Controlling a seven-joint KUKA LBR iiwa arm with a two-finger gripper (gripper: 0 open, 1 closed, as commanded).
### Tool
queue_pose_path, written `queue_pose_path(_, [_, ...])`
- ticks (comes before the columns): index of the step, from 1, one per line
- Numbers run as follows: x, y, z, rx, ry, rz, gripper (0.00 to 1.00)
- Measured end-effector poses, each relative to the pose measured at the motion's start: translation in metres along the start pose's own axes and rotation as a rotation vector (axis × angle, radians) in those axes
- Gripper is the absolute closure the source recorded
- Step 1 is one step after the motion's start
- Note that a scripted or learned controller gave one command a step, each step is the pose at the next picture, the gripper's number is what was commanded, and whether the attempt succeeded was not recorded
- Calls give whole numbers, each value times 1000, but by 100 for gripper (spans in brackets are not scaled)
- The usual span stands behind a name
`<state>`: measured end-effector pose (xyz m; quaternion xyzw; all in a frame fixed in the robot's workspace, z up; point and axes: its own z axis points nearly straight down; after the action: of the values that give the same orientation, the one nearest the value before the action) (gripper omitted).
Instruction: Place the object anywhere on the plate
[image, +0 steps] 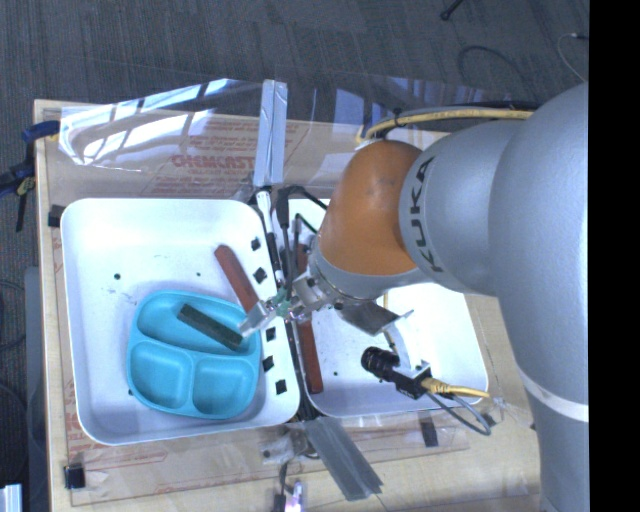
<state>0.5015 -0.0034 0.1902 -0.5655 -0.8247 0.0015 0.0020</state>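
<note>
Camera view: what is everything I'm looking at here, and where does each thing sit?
Bins: two, white, side by side on the bench.
Plate: one, blue, three compartments, in the left bin.
Dark bar: one, dark grey-green, lying on the plate's upper compartment.
Brown sticks: two, reddish brown; one in the left bin above the plate, one by the right bin's left wall.
Arm: one, grey with orange band, over the right bin.
Gripper: one, at the plate's right edge.
</note>
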Motion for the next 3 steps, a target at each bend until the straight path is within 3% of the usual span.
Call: queue_pose_path(3, [2, -1, 2, 5, 3, -2, 0])
